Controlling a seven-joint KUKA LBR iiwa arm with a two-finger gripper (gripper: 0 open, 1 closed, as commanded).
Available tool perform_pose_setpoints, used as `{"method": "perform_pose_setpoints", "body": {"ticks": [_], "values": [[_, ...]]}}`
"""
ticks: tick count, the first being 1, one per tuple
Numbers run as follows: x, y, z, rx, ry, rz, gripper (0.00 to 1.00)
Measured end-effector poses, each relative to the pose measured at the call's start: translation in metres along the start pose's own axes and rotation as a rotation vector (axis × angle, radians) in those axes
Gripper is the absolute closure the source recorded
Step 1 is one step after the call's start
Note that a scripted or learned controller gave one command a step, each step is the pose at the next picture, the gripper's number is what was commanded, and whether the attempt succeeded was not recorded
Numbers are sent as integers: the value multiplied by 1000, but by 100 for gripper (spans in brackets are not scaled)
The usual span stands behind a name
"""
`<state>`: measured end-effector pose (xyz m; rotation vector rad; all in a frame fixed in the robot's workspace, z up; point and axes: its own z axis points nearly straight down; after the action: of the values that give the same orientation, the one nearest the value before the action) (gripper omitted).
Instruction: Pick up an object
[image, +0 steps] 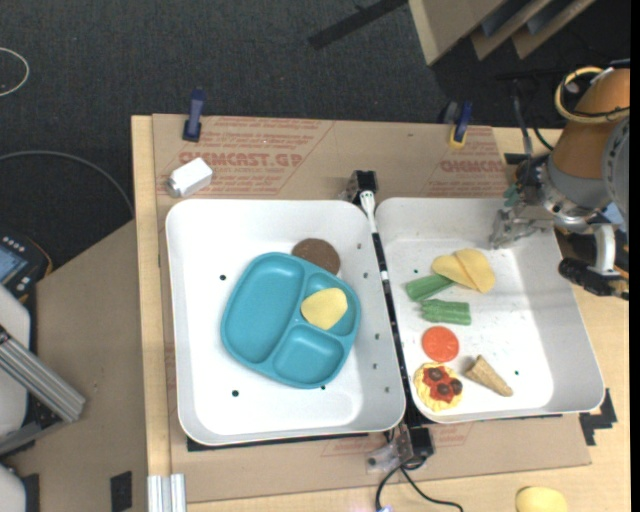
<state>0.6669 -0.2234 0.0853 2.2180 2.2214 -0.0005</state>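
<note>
Camera view: I see nothing lifted yet, so the whole pick is left, by my read. The toy food lies in the right bin (575, 330): a taco (466, 268), two green pieces (436, 298), a tomato (440, 343), a pizza (439, 385) and a cone (489, 376). The left bin (190, 300) bears a blue tray (262, 320). My arm (590, 140) reaches over the right bin's far corner, wrist pointed down, gripper (510, 228) near the taco; I cannot tell its state.
</note>
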Motion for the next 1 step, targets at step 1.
{"method": "perform_pose_setpoints", "body": {"ticks": [1], "values": [[0, 0, 0, 0, 0, 0, 100]]}}
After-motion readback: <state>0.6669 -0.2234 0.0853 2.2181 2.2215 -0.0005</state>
